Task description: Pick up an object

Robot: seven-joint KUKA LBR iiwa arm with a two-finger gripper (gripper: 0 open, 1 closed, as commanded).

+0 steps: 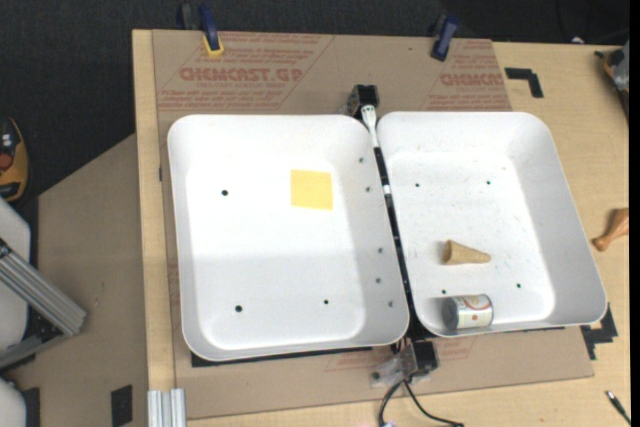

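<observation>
Left bin (200,245): yellow square sheet (311,189), flat, upper middle. Right bin (560,205): tan cone-shaped piece (465,254), lying on side, lower middle; small can (467,312), on side, against near rim, just below cone. Claw: state cannot tell; positions relative to it cannot tell.

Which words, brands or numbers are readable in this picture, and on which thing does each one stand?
"CHEMCAST G P" in red, on the brown board behind the left bin; smaller red lines around it are too blurred to read.
Red lettering on the board behind the right bin, partly legible, seemingly the same brand.
The small can shows a label too small to read.
</observation>
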